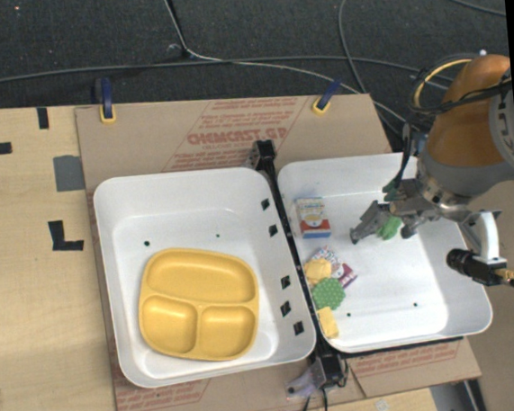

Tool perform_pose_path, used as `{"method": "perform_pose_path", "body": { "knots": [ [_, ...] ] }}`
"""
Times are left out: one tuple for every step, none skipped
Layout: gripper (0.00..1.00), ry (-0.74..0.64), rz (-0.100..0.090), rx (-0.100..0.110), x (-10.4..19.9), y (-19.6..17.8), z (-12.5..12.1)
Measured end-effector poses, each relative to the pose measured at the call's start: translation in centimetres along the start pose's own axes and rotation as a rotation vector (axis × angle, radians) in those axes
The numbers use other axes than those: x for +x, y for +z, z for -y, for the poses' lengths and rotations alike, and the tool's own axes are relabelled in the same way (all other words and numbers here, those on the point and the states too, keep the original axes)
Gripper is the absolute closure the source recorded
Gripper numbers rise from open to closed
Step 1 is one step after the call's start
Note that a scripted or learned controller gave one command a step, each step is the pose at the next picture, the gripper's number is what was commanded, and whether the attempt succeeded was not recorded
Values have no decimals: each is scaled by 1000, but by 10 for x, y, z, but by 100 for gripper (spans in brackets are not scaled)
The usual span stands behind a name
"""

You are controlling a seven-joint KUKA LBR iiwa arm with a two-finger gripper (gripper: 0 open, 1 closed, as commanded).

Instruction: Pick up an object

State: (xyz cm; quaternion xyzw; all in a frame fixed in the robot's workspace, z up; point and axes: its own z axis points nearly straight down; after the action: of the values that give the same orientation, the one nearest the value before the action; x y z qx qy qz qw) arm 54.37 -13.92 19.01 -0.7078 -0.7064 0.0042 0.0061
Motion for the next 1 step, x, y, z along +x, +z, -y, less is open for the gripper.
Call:
{"method": "perform_pose_path", "body": {
  "knots": [
    [0,-3,2,-13,0,-7,-3]
  ]
}}
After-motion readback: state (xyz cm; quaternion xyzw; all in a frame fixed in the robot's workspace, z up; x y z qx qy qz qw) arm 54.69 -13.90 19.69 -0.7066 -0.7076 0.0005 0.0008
